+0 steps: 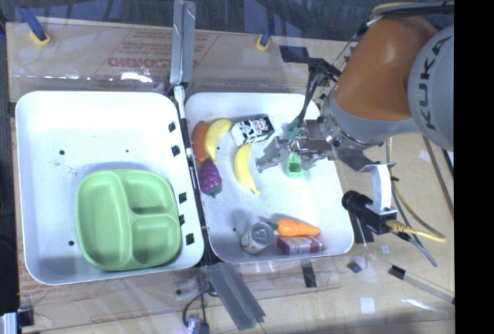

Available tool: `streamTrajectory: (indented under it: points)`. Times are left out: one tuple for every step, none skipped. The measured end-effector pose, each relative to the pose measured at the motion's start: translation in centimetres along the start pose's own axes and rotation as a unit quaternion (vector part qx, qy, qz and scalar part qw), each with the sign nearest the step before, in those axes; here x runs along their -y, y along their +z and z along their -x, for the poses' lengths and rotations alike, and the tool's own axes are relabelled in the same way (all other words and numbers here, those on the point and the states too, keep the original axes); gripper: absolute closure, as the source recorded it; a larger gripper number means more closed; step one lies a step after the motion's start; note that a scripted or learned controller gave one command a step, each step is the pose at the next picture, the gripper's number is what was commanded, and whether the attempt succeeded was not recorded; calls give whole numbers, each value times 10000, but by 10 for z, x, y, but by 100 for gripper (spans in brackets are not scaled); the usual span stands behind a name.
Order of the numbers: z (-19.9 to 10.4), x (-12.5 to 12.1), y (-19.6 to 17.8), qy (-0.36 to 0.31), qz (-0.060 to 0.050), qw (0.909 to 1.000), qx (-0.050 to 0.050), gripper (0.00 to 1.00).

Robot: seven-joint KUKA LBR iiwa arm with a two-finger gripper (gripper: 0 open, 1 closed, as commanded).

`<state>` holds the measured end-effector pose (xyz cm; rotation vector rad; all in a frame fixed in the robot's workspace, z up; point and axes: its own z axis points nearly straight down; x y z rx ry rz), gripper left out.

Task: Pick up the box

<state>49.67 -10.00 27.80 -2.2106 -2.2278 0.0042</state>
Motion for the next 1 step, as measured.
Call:
streamTrajectory:
  points:
    - [-89,20,88,1221,-9,9925,1,0]
